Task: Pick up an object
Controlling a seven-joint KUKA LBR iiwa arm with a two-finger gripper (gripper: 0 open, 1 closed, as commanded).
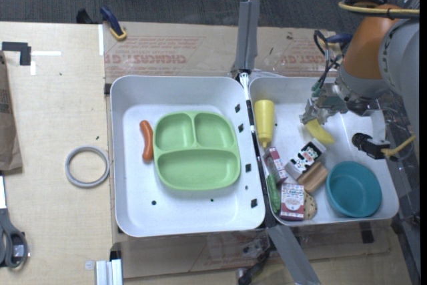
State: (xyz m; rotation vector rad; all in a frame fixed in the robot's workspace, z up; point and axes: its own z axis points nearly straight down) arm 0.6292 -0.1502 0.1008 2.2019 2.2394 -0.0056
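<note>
My gripper [317, 114] hangs low over the right bin [288, 91], near its middle back. Just beneath its tip lies a small yellow object [321, 134]; whether the two touch is unclear. Close by in the same bin are a yellow bottle [264, 119], a black-and-white carton [307, 157], a brown cylinder [313, 177], a blue bowl [353, 189] and a pink box [292, 200].
The left bin [127, 177] holds a green divided plate [196, 149] and an orange sausage [146, 140]. A grey ring [87, 165] lies on the bench to the left. A green item [272, 191] lies along the right bin's left wall.
</note>
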